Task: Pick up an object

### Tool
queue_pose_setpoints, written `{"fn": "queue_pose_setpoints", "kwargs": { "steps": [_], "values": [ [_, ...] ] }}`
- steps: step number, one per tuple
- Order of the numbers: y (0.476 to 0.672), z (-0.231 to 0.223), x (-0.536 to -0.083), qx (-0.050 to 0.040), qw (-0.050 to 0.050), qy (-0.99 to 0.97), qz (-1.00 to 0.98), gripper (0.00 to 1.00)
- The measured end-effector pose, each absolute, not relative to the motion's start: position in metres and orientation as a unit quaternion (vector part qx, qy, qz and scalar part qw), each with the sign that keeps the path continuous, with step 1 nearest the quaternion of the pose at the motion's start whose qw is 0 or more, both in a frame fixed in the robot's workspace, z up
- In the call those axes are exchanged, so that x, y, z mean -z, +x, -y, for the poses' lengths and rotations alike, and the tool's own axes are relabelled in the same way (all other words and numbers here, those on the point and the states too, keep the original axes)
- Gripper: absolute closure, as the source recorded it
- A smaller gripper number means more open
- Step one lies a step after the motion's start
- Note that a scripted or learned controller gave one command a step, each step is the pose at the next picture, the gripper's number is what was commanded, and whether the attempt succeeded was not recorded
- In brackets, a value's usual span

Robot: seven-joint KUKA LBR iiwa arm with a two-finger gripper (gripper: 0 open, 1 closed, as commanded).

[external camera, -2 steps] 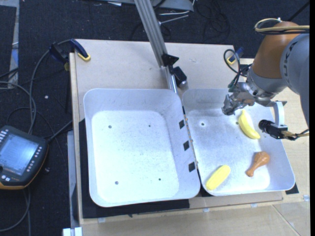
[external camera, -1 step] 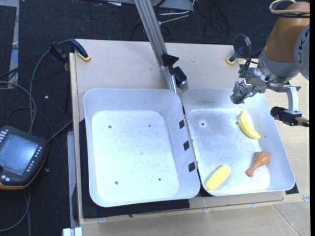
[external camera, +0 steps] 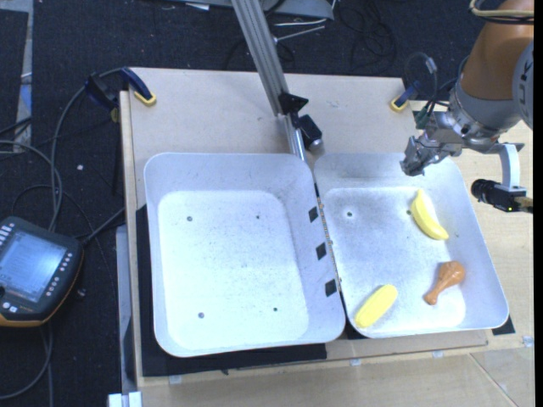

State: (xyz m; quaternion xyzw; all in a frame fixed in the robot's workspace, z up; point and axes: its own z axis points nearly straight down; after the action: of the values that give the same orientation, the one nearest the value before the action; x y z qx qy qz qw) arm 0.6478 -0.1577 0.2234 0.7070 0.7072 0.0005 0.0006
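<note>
We see 1 arm (external camera: pixel 501 58) reaching in from the right, its orange band above a grey wrist that angles down and to the left. The gripper (external camera: pixel 416 161) points downward at its tip.

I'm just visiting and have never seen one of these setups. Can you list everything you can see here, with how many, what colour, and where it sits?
Banana: 1, yellow, right bin, upper right part.
Drumstick toy: 1, orange-brown, right bin, lower right part.
Oblong yellow item: 1, yellow, right bin, near the front edge.
Bins: 2, white, side by side on the bench; left bin, right bin.
Bench: 1, pale wood.
Clamps: 2, yellow and blue, back corners of the bench; left clamp, right clamp.
Metal pole: 1, silver, slanting down to the bins' back edge.
Handheld controller: 1, grey and orange, on the floor at left.
Arm: 1, grey with orange band, entering from the right.
Gripper: 1, dark, over the right bin's back edge.
</note>
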Motion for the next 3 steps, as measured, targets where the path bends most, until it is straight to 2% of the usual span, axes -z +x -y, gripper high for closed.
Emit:
{"fn": "queue_pose_setpoints", "kwargs": {
  "steps": [3],
  "values": [
    [0.618,0.01,-0.225,-0.0001,-0.001,0.706,-0.708,1.0]
  ]
}}
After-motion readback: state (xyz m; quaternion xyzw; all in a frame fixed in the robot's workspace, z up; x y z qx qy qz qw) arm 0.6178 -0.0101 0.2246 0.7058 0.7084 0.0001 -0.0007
